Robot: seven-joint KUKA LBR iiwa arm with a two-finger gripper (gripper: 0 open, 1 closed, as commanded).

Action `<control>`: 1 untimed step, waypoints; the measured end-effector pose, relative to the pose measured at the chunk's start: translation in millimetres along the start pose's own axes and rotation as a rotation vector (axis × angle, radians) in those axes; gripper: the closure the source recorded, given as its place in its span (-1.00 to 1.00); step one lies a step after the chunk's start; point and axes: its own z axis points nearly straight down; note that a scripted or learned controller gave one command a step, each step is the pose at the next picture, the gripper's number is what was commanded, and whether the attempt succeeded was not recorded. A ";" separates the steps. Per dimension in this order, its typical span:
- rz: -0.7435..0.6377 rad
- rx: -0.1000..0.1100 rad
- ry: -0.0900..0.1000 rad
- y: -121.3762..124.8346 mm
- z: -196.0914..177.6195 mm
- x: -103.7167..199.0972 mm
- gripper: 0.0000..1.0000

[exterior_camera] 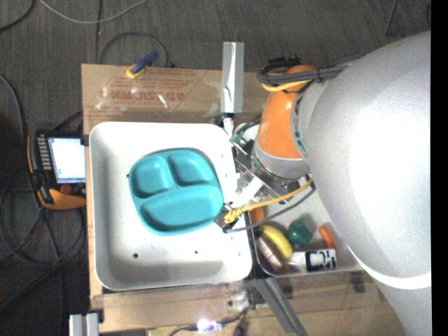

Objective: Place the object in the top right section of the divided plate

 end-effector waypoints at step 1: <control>-0.180 -0.004 0.000 37.1 -0.9 76.7 1.00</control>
